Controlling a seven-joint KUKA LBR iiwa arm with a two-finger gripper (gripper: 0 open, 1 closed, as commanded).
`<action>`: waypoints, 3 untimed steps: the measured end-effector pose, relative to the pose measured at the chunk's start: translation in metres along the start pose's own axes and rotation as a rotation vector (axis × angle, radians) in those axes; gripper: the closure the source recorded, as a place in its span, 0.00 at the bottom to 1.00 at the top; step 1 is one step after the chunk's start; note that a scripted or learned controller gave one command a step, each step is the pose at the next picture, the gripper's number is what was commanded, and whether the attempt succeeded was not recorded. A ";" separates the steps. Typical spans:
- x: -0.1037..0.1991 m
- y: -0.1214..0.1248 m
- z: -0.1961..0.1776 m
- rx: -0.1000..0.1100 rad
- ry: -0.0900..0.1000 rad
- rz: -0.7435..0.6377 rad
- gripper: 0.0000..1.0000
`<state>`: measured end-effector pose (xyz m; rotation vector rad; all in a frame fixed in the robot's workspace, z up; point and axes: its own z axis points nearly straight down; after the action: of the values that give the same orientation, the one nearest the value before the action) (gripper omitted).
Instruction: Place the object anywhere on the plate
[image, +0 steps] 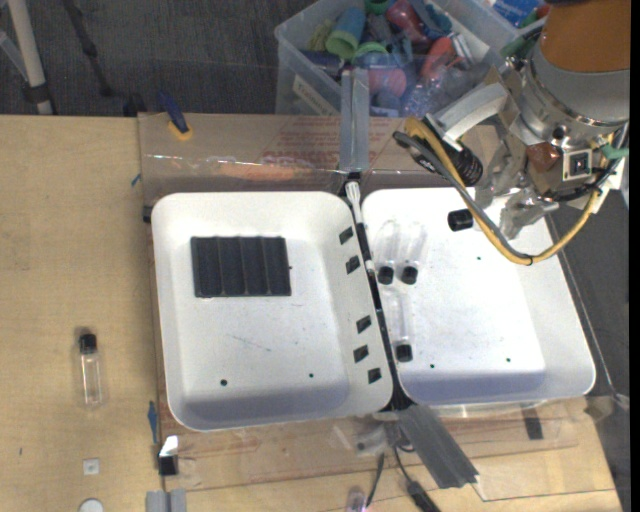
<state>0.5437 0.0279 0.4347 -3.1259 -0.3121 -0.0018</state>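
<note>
Lying in the right bin (520, 340), close to its left wall, are clear black-capped vials (402, 328), with a loose black cap (459, 220) farther back. The black ribbed plate (240, 266) sits alone in the left bin (260, 370). The hand (522, 213) hangs over the right bin's far edge; whether it is apart or together cannot be told. Another vial (90, 368) lies on the counter (60, 220).

No text, brand, number or sign can be read. A small white label with a dark square mark (578, 161) sits on the arm's wrist at two o'clock, too blurred to read.
</note>
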 end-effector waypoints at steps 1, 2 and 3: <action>-0.046 -0.081 0.065 0.000 -0.002 -0.068 1.00; -0.030 -0.176 0.130 -0.001 -0.001 -0.038 1.00; 0.061 -0.138 0.162 -0.001 -0.001 0.001 1.00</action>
<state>0.5762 0.1750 0.2731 -3.1268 -0.3109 0.0003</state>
